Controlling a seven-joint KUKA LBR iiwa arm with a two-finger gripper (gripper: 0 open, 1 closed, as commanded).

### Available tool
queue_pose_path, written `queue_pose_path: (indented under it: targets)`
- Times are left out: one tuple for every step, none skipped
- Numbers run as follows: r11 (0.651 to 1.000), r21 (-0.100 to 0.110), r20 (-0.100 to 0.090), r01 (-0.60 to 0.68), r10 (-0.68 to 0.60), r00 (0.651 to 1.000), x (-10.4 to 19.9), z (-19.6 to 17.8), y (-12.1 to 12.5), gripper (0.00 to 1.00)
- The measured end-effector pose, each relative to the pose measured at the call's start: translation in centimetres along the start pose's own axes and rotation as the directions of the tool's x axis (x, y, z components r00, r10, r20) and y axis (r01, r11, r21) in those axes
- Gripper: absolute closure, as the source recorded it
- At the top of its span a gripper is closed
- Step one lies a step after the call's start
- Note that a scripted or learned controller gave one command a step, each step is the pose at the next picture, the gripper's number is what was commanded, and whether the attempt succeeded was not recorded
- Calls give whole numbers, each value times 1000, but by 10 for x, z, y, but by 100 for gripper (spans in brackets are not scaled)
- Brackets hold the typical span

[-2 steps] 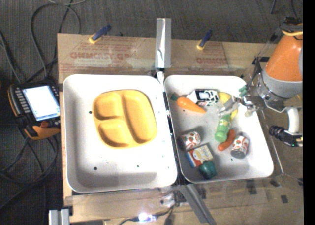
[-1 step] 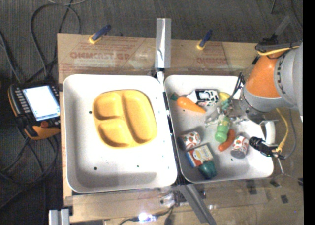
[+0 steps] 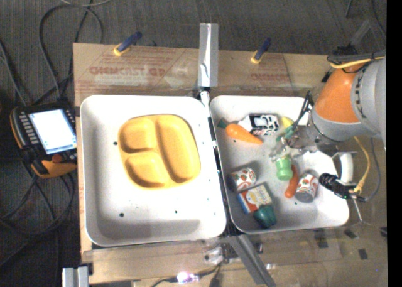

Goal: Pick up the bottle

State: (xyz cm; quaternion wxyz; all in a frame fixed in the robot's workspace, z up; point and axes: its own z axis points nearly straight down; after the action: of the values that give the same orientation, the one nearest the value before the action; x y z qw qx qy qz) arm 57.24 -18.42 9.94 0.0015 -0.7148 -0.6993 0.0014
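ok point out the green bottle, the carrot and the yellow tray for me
green bottle (image 3: 284, 167): camera view, on its body, just below the gripper
carrot (image 3: 242, 133): camera view, middle of its orange body
yellow tray (image 3: 160, 149): camera view, on the ridge between its compartments

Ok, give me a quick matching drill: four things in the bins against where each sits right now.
Things:
1. yellow tray
2. carrot
3. green bottle
4. blue-lidded box

Places:
A. right bin, near its front edge
B. left bin
C. right bin, just under the gripper
D. right bin, back left part

Pairs: 1-B, 2-D, 3-C, 4-A
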Motion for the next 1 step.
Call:
queue_pose_path:
  targets:
    - [974, -15, 0, -224, 224, 975, 6, 8, 1, 100]
